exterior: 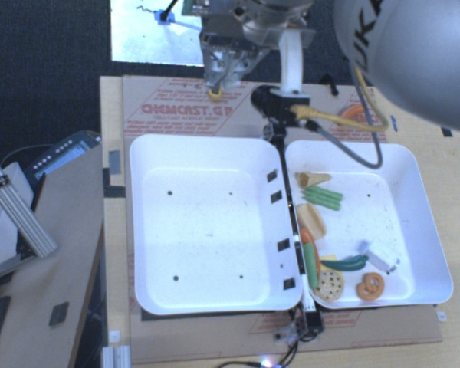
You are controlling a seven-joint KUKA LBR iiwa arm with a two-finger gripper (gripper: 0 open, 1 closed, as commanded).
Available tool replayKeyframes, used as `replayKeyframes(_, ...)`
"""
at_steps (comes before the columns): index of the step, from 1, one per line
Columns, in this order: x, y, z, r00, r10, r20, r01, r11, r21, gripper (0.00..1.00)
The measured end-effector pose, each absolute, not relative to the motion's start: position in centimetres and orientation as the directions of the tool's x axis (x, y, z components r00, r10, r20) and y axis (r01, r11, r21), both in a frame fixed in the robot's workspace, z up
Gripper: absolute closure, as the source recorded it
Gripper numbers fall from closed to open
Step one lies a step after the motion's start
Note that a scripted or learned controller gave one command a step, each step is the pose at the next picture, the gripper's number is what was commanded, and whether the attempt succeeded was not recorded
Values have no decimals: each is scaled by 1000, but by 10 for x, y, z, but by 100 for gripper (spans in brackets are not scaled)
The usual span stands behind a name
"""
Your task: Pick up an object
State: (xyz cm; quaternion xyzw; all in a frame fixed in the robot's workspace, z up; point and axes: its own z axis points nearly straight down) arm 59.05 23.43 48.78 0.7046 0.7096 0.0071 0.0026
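Presently, as seen from above:
Gripper (215, 85): raised beyond the far edge of the left bin (149, 205), over the tabletop (115, 113).
Fingers: closed on a small yellow piece (215, 94) at their tips.
Right bin (425, 205): green beans (323, 198), pretzel (369, 286), cookie (330, 284), other toy food.
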Motion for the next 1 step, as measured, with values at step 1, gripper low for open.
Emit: replayKeyframes(1, 587, 234, 385, -1, 1000, -2, 1000, 1, -7, 100)
